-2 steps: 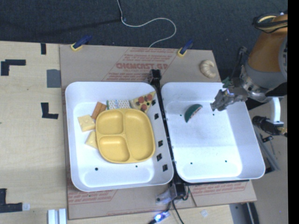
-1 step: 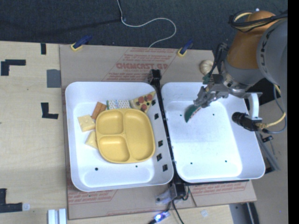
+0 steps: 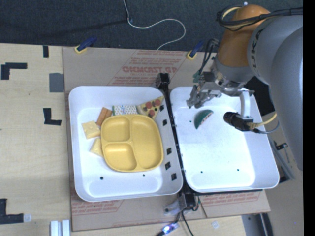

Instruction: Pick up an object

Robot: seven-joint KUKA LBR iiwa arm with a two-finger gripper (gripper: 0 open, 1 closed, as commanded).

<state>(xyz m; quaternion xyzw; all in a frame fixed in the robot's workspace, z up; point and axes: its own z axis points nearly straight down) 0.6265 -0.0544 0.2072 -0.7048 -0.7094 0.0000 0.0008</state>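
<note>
Nearest the lens: front rim of the two white bins, with a dark clamp and cables at the bottom where they meet. Both sit on a cardboard sheet with red print, laid on a wooden bench.

Left bin: yellow divided plate, three compartments, lying flat near the middle. Toy food pieces crowd its far and left edges: a pale cracker-like square and an orange-brown stick to the left, a speckled green-white piece and a pizza-slice-like piece behind it. All touching or just beside the plate rim.

Right bin: one green wedge, melon-slice look, lying on the bin floor in the far half, towards the left. Floor around it is bare white.

Gripper is low over the far-left corner of the right bin, just up-left of the green wedge, close but nothing between the fingers. Finger gap: cannot tell, tips too blurred and small. Grey arm with orange band comes in from upper right; a black cylinder on the wrist assembly hangs over the bin just right of the wedge.

White cable loops across the dark floor beyond the bench.
</note>
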